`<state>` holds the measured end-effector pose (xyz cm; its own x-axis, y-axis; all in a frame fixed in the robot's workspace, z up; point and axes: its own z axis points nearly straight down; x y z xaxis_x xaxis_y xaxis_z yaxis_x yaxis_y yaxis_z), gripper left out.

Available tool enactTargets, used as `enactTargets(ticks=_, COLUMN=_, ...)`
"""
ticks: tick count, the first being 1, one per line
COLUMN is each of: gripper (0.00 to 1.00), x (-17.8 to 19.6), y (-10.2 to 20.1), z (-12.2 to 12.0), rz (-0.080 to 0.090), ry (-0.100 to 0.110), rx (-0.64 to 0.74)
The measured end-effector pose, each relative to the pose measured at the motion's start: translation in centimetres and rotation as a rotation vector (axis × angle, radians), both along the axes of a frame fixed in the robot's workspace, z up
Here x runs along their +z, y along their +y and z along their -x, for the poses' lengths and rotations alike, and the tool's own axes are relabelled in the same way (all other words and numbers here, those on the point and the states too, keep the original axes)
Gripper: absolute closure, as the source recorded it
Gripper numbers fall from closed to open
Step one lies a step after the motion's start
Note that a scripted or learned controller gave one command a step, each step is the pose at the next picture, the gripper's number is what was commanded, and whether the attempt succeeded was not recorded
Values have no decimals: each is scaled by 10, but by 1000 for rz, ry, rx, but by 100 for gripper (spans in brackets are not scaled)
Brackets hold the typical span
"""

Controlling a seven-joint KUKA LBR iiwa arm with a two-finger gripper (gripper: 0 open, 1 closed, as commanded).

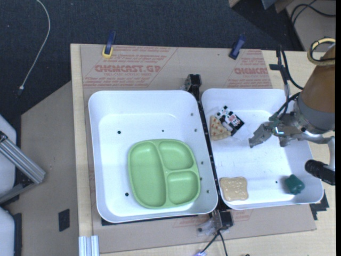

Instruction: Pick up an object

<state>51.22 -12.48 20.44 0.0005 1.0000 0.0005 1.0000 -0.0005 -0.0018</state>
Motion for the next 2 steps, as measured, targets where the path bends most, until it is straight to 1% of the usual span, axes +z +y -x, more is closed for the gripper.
enactTargets(ticks=1, gripper=0, x=-49, y=8, z=7, rz=-2, ry=6, rx=0)
enactTargets(ticks=2, gripper=0, x=-107, y=1, z=13, rz=-2, ry=6, rx=-2)
